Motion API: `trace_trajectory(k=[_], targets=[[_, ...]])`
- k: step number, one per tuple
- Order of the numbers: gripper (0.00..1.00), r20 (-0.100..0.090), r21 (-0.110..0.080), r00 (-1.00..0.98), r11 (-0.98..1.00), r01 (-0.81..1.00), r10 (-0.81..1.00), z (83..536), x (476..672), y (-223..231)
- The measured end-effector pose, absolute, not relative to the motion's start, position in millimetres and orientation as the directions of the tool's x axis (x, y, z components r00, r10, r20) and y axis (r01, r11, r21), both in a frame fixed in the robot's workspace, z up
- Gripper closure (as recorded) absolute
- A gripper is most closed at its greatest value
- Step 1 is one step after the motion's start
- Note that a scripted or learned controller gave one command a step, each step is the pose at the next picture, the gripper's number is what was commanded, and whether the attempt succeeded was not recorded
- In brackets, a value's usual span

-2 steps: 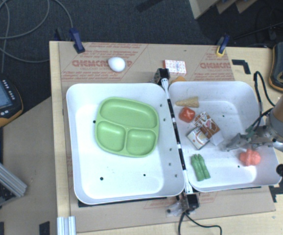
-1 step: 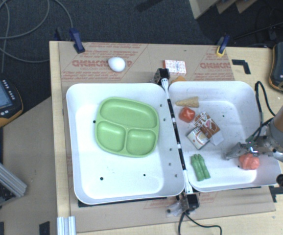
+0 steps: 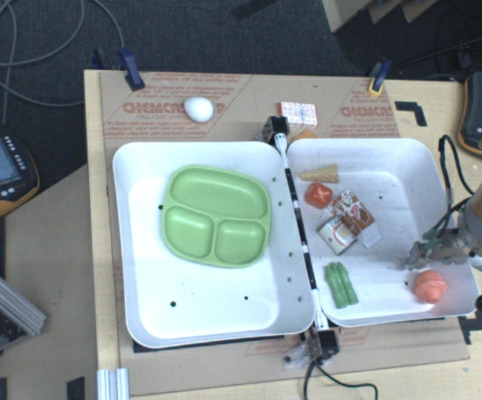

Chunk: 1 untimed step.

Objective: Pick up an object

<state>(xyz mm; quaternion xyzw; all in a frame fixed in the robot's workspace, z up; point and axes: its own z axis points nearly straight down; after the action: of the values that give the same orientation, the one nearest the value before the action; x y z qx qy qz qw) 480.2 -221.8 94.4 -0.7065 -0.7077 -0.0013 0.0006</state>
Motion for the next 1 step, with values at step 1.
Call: trace_trajectory(k=[1], targets=[[1.0,-0.001,0.004,-0.002,0.002,1.0,1.0,168.0,580.7,-200.6]])
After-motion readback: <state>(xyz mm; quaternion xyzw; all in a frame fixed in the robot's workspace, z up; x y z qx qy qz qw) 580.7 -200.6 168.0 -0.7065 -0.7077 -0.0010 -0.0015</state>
